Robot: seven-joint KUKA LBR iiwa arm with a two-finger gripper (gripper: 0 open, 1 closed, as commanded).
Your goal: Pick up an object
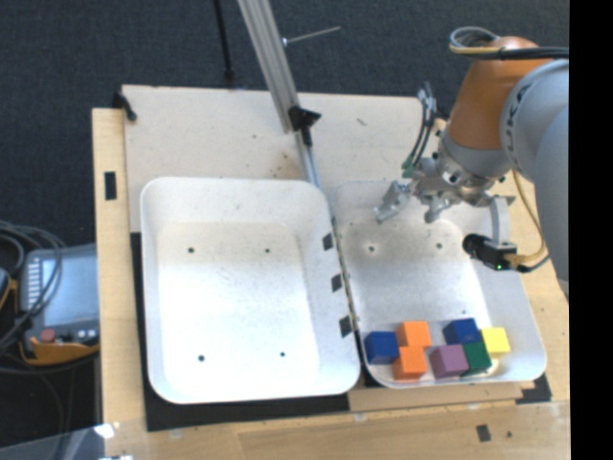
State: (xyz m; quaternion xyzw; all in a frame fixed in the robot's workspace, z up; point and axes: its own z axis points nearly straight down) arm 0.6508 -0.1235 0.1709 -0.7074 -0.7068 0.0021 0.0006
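The gripper (412, 203) is seen over the far end of the right bin (412, 266), fingers spread apart and nothing between them, while the blocks (two blue (381, 345), two orange (414, 333), purple (447, 360), green (477, 356), yellow (495, 340)) are packed together against the near wall, well apart from it. For a clean pick, an edge block such as the yellow is probably best approached from straight above with the fingers set across its free faces, since the neighbours touch and leave little room. The bin wall close behind the cluster and the black clips (337, 282) on the rim by the left bin (239, 286) are judged the main obstructions.
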